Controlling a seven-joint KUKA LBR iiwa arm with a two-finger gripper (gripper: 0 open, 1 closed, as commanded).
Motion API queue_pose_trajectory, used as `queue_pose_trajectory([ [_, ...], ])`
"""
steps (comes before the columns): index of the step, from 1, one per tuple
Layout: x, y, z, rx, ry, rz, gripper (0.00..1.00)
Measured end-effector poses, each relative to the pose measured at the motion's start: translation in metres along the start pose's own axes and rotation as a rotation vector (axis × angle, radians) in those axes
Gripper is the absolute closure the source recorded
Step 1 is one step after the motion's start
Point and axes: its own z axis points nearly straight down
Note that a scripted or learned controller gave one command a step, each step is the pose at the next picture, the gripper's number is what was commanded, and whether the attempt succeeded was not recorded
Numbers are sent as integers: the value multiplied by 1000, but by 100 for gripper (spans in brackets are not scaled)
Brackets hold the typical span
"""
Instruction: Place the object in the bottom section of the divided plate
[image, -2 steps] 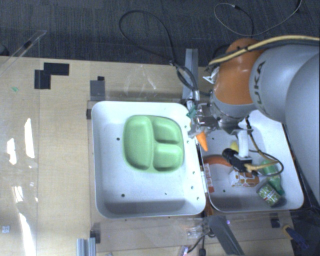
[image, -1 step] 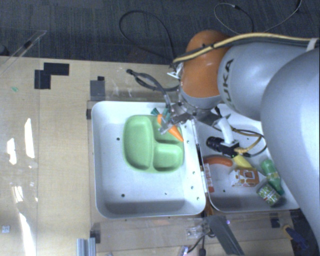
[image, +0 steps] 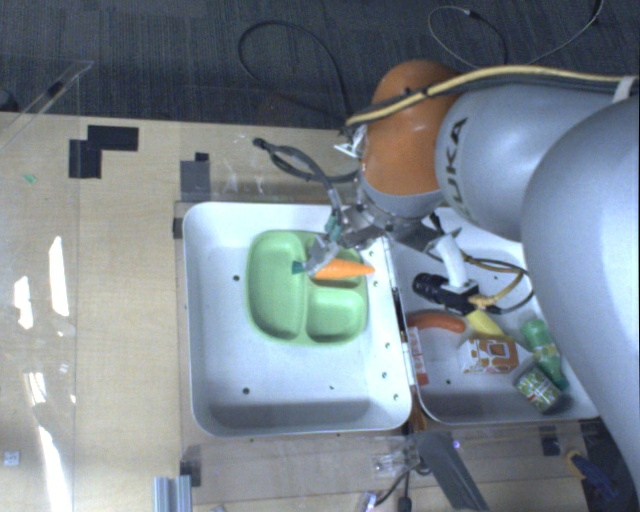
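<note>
A light green divided plate (image: 290, 300) lies in the left white bin (image: 220, 380). An orange toy carrot (image: 342, 268) with a green top sits over the plate's upper right section, near the rim. My gripper (image: 327, 250) reaches down from the right and its fingers close on the carrot near its green end. The wrist hides the plate's far right corner.
The right bin (image: 440, 405) holds a red sausage-like piece (image: 435, 320), a yellow piece (image: 486, 323), a small brown and white carton (image: 490, 353), and green items, among them a can (image: 540, 388). A ridge between the bins runs just right of the plate.
</note>
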Motion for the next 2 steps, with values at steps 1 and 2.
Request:
queue_pose_trajectory([
  [1, 40, -41, 85, -7, 0, -94, 0],
  [2, -35, -17, -1, -1, -1, -22, 0],
])
